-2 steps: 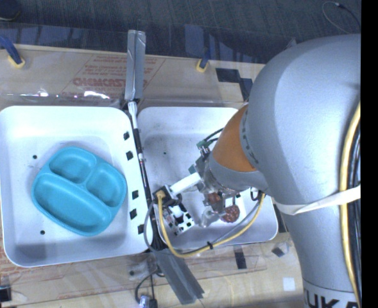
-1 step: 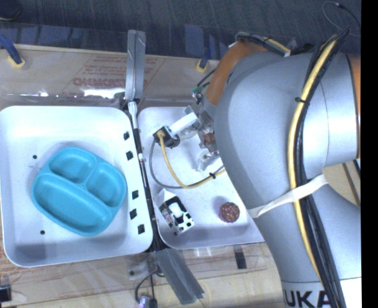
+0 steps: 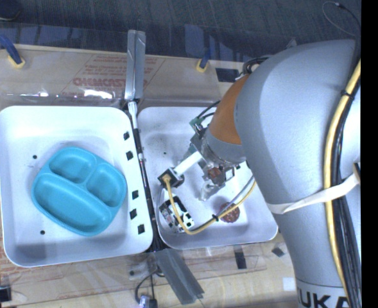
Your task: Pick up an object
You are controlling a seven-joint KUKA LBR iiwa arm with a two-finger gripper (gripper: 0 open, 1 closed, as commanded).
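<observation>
Over the right bin (image 3: 151, 172), that's where I am, reaching in from the right with my grey bulk and orange band covering much of the bin's far side. My gripper (image 3: 209, 178) hangs low near the middle of the bin floor, and here's the honest call: I cannot tell whether my jaws are spread or pressed together, as the wrist, hoses and a yellow cable (image 3: 205, 224) clutter the spot.

What's on offer? A small reddish-brown round object (image 3: 230, 213) lies on the floor near the bin's front wall, just beside my gripper and partly crossed by the cable. It looks roughly round, so I can't give it a clear long axis or heading. Something pale and glassy sits under my gripper too, too blurred to name.

In the left bin (image 3: 9, 172) a blue divided tray (image 3: 79, 190) lies flat, its long axis running diagonally from upper left to lower right, well apart from me.

Progress, as I judge it: nothing shows between my jaws, so the pick is not yet done; grasp and lift remain.
</observation>
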